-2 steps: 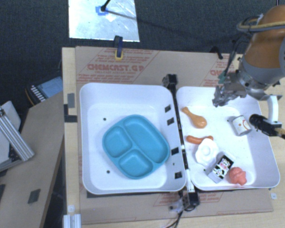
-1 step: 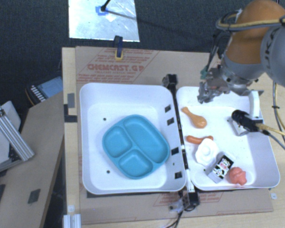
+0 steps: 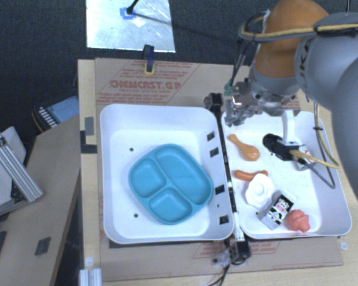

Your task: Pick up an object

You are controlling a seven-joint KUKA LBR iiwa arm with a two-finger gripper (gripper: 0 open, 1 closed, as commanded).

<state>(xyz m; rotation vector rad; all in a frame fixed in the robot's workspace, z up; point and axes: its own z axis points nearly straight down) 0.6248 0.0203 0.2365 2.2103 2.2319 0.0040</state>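
The toy drumstick (image 3: 244,147) lies at the right bin's (image 3: 340,216) far left, near my end effector (image 3: 234,113) hovering above the divider; I cannot tell its state. The blue plate (image 3: 169,183) fills the left bin (image 3: 116,159).

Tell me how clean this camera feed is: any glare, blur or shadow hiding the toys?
Camera view: even light; glare on the foil sheet behind the bench; the arm looms large and soft-edged at right; the gripper area is murky; toys in the right bin stay sharp, with faint shadows.
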